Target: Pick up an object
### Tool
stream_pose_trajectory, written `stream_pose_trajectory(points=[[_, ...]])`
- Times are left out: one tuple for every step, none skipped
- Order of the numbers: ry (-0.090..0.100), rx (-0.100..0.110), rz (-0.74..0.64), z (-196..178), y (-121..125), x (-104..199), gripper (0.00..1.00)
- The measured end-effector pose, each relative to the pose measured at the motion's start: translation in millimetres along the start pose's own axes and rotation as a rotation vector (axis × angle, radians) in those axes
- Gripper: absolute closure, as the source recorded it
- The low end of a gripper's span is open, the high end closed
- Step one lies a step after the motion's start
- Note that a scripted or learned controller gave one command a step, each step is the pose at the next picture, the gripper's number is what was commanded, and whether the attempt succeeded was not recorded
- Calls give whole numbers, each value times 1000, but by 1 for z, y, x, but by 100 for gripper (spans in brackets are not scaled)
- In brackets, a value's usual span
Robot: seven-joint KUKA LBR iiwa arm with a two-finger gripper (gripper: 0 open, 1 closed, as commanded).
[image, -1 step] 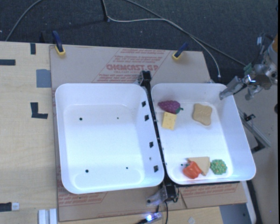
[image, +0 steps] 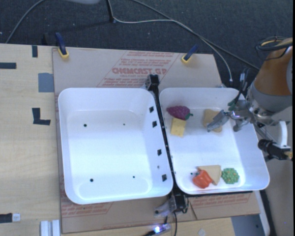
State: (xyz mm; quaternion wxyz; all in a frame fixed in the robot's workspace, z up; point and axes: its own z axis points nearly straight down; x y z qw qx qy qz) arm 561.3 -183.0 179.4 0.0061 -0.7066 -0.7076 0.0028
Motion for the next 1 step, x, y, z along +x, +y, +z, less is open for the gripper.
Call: stream_pose_trajectory(points=[[-3, -11, -7, 55, 62, 60, 0]])
